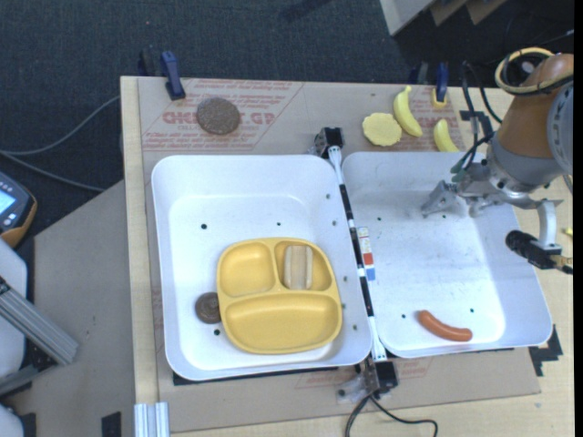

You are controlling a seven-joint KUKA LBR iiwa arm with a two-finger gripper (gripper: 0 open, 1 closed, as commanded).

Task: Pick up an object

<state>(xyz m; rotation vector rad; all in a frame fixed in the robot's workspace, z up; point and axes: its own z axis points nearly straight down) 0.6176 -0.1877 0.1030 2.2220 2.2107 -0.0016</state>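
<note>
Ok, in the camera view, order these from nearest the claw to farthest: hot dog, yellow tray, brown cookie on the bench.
1. Hot dog, right bin, toward its front, below the claw.
2. Yellow tray, left bin.
3. Brown cookie, on the bench behind the left bin.

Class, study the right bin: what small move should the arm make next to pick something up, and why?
Probably shift the pincer toward the bin's near edge, over the sausage. The pincer sits in the far part of the right bin over bare floor, with nothing between its fingers, and the sausage is the one item lying in that bin.
</note>
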